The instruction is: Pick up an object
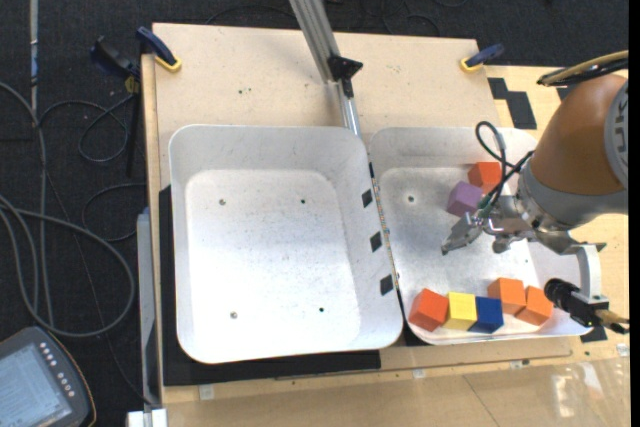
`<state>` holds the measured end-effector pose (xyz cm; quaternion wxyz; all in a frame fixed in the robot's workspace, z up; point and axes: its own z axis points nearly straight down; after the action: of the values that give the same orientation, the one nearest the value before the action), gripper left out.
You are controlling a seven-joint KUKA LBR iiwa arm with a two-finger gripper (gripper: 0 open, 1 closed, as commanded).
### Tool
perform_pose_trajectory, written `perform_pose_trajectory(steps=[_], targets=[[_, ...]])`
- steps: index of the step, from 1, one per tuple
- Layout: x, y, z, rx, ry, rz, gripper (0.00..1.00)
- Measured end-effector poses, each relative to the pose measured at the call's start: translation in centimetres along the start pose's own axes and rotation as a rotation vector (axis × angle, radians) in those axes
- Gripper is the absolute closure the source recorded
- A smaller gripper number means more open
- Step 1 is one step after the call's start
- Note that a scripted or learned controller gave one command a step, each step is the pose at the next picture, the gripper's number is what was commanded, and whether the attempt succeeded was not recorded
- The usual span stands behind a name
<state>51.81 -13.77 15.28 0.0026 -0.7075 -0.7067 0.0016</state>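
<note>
My gripper (472,237) hangs over the middle of the right bin (410,177), at the end of the grey arm with the orange band (590,130). Just above it in the view lies a purple block (464,198), with an orange block (486,174) behind that. The gripper sits close below the purple block; I cannot tell if they touch. Along the bin's near wall runs a row of blocks: orange (430,308), yellow (461,308), blue (489,314), then two more orange ones (510,292) (537,305). I see nothing gripped.
The left bin (200,155) lies beside the right one, sharing a middle rim. A slanted metal pole (305,0) reaches down to the bins' far edge. Clamps (160,50) (483,56) mark the bench's far corners. A cable (493,143) loops near the wrist.
</note>
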Motion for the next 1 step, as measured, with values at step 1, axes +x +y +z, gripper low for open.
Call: perform_pose_trajectory(steps=[1], targets=[[0.07, -0.11, 5.37, 0.001, 0.0, 0.0, 0.0]])
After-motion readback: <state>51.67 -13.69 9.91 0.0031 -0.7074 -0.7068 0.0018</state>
